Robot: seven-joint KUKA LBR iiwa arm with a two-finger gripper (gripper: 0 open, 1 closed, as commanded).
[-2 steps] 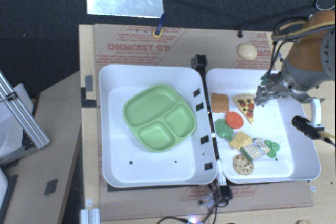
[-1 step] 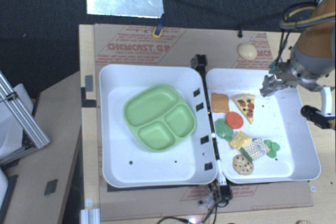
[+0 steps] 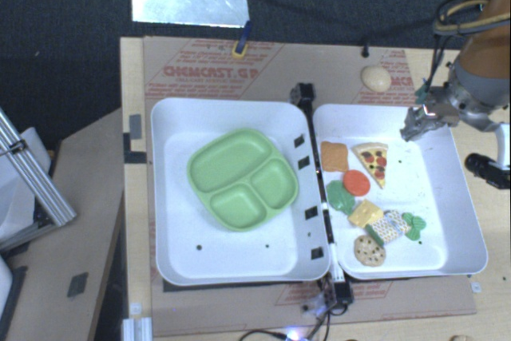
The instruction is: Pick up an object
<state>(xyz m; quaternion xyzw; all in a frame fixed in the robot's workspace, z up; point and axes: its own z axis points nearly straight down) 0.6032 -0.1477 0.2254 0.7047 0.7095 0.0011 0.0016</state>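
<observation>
Lying in the right bin [image 3: 459,196], the toy foods sat left of and below the gripper [image 3: 417,126]: pizza [image 3: 373,161], toast [image 3: 334,156], tomato [image 3: 356,184], cheese [image 3: 365,213], cookie [image 3: 369,251]. The gripper hovered over the bin's upper right. The left bin [image 3: 172,172] held a green tray [image 3: 242,178].
</observation>
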